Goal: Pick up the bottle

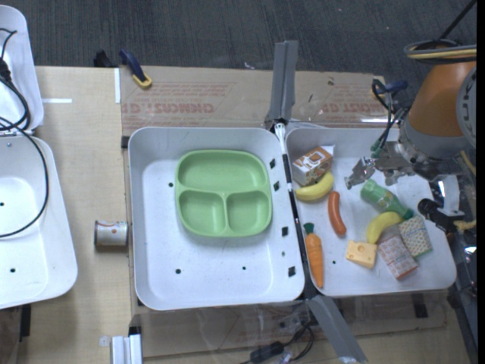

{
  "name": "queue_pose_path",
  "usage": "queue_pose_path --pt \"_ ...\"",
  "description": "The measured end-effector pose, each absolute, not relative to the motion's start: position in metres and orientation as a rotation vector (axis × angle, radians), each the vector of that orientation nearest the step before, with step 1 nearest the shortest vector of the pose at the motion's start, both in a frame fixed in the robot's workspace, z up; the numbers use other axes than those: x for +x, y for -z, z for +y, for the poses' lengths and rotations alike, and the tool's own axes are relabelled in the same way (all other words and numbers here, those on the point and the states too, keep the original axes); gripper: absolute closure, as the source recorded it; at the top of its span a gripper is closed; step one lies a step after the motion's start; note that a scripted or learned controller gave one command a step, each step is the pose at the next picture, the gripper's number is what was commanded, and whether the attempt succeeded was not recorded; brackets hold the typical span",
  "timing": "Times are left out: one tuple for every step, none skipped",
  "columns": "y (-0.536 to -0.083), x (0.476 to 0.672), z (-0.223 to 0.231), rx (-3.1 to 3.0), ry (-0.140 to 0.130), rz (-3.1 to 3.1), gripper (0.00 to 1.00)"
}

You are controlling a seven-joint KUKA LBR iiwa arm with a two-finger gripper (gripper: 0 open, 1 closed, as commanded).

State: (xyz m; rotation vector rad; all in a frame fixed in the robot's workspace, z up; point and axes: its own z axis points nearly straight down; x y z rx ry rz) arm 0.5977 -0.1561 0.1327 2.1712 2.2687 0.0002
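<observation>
The green bottle [383, 199] lies on its side in the right bin [439, 279], slanting from upper left to lower right. A yellow banana [381, 225] lies right below it. My gripper [363, 173] is over the bin just up and left of the bottle's upper end, on the grey arm with the orange band [443, 97] reaching in from the right. The gripper is open and there is nothing between its fingers. The wrist covers the bin's far right corner.
The right bin also holds a small carton [312, 163], a second banana [315, 189], a sausage [336, 214], a carrot [314, 257], a cheese wedge [362, 254] and two packets [398, 257]. A green divided plate [224, 192] sits in the left bin [151, 271].
</observation>
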Motion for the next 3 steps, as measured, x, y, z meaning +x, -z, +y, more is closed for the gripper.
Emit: queue_pose_path --pt "-0.091 0.63 -0.147 2.185 0.003 2.258 0.0" --pt "-0.109 0.64 -0.144 2.434 0.002 1.985 0.0" --pt "-0.102 0.596 -0.208 2.263 -0.002 2.184 0.0"
